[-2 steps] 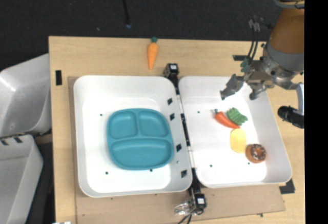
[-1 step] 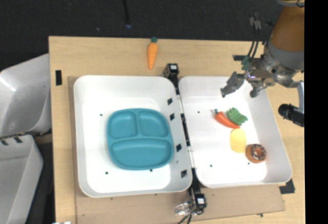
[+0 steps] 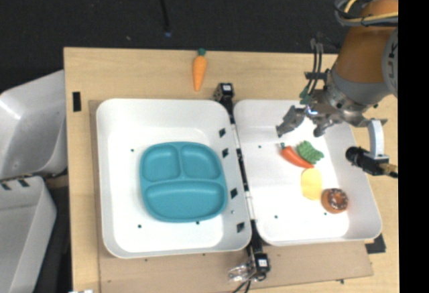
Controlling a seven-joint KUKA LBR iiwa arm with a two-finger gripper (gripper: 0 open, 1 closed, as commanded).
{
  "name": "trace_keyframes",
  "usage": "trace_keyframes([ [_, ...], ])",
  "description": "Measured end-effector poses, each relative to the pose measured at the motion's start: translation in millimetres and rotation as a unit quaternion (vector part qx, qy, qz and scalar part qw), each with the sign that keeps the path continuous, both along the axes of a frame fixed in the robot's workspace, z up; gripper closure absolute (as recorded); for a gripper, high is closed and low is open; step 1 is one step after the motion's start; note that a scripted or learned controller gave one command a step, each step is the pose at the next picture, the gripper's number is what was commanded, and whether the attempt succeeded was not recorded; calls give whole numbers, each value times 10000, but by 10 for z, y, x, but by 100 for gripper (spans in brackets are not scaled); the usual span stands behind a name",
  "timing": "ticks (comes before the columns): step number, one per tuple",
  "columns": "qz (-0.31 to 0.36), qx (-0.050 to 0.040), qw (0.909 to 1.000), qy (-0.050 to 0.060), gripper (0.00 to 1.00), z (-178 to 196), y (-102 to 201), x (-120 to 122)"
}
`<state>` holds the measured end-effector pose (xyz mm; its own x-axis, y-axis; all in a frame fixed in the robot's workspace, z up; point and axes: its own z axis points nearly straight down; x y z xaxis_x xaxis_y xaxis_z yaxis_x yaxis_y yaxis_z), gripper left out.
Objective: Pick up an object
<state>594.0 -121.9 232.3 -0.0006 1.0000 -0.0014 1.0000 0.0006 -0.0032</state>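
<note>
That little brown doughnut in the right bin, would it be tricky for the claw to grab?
Probably a little. The doughnut looks round and flat-lying, so fingers closing on its curved rim may slip off. It seems small and likely light, so a nudge could slide it across the smooth bin. Tipped on edge, it might roll.

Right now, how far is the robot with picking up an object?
Nothing looks picked yet. The gripper hangs open over the right bin, just above the red and green vegetable, with nothing between its fingers. The yellow piece and the brown donut lie in that bin too. Left to do: come down, close on one object, lift it.
</note>
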Motion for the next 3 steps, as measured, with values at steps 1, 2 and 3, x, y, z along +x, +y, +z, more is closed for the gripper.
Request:
trace_keyframes([
  [1, -13, -1, 10000, 1, 0, -490, -38, 86],
  [2, -11, 2, 10000, 6, 0, -1057, -28, -17],
  [3, -30, 3, 10000, -31, 100, -912, -37, 5],
])
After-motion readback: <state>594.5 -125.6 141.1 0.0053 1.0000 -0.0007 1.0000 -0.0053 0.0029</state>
